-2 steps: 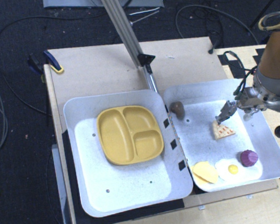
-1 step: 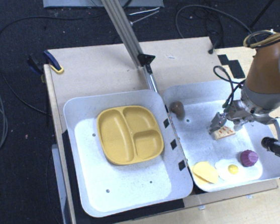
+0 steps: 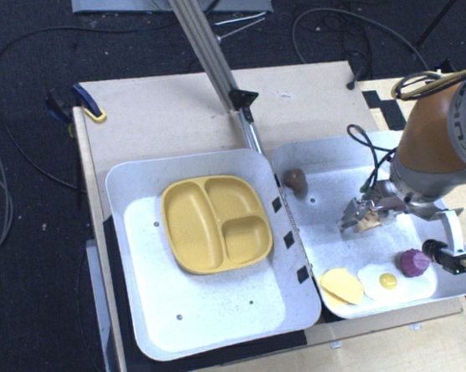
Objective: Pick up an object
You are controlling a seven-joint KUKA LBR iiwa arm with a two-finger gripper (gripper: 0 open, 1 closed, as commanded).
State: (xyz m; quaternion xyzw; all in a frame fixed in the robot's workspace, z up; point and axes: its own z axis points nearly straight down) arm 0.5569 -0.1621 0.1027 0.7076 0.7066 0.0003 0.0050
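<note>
My gripper (image 3: pixel 357 220) hangs low over the middle of the right bin (image 3: pixel 326 190), reaching in from the right. A small tan or orange item (image 3: pixel 370 220) sits right at its tip; whether it lies between the fingers is unclear. A brown round object (image 3: pixel 296 181) rests near the bin's upper left corner. Along the bin's front edge lie a yellow slice (image 3: pixel 341 286), a fried egg toy (image 3: pixel 385 280) and a purple object (image 3: pixel 412 262).
The left bin (image 3: pixel 156 317) holds a yellow divided plate (image 3: pixel 217 222). A metal pole (image 3: pixel 207 45) slants down from the top toward the seam between the bins. Black cables trail from the wrist over the right bin.
</note>
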